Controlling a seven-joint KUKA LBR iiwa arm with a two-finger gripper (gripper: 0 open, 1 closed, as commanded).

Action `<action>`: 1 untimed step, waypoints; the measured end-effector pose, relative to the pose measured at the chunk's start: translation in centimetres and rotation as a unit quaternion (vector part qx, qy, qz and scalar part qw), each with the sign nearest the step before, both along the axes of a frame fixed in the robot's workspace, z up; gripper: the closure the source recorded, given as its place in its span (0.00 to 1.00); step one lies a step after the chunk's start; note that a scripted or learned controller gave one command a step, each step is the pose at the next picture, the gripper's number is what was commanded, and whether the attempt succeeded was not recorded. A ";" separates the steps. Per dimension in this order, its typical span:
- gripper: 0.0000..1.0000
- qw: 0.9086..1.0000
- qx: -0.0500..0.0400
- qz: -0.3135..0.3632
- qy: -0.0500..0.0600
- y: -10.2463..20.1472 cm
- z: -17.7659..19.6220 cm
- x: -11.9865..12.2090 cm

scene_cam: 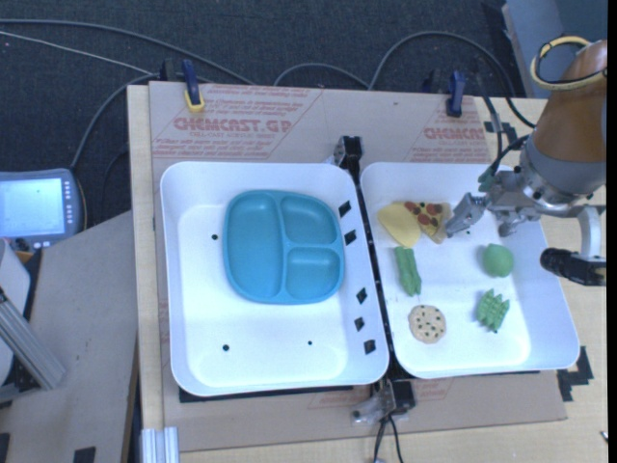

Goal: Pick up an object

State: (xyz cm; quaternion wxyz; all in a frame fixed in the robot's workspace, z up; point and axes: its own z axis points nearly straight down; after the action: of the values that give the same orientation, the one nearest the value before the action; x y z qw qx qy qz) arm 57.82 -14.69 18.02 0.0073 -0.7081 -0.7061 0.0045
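Grey two-finger gripper point(482, 212): seen over the right white bin point(549, 350), fingers spread apart, nothing held between them; one fingertip is placed just beside the yellow pizza-slice toy point(413, 220). Listed nearby in that bin: round green ball point(497, 259), green pickle-shaped piece point(409, 270), spiky green block point(492, 310), chocolate-chip cookie point(426, 323). Left white bin point(193, 355): blue divided plastic plate point(283, 246).

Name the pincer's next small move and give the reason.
Probably a short drop straight down with a slight shift toward the pizza slice. The pincer hangs at that toy's right edge in the right bin and grips nothing. The green ball, cookie and other toys lie farther off.
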 end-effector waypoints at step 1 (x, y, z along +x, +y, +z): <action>0.00 1.000 -0.001 0.002 -0.007 0.0 0.8 0.3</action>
State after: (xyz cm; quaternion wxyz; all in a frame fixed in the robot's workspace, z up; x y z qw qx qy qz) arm 58.16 -14.65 18.82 0.0013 -0.7070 -0.7072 0.0002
